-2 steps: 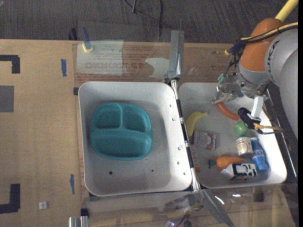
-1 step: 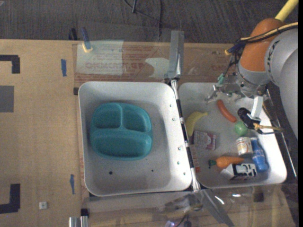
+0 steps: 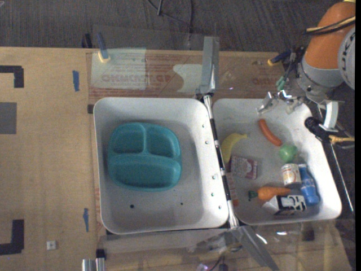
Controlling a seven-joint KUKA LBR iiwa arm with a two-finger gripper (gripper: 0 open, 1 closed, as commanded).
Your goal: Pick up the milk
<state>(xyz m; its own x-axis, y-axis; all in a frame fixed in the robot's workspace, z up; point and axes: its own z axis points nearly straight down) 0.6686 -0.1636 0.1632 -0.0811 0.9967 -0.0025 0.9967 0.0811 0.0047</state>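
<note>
White-and-black carton, taken for the milk (image 3: 291, 204), lying on its side at about five o'clock in the right bin (image 3: 243, 115), close to the near rim. Touching or nearly touching at its ten o'clock: a carrot (image 3: 269, 193). Just beside it at one o'clock: a blue bottle-like item (image 3: 308, 188), and above that a small pale cup or jar (image 3: 290, 174). Further out: a small printed packet (image 3: 243, 166) at nine o'clock of the carton, a banana (image 3: 232, 143) toward ten o'clock, a green piece (image 3: 289, 152) and a sausage (image 3: 269, 132) toward twelve. In the left bin (image 3: 107, 208), a teal divided tray (image 3: 144, 155). Gripper (image 3: 280, 102) high at the bin's twelve-to-one o'clock edge, near the far rim, well apart from the carton and holding nothing; metal fingers seemingly spread, though too small and blurred to settle, so cannot tell. Step in hand, by judgement: approach only, no grasp begun. Next move calling for travel toward six o'clock across the bin, then a descent over the carton, jaws set across its narrow width. Risk worth noting: crowding by carrot and bottle, with little room for a finger on either flank.
</note>
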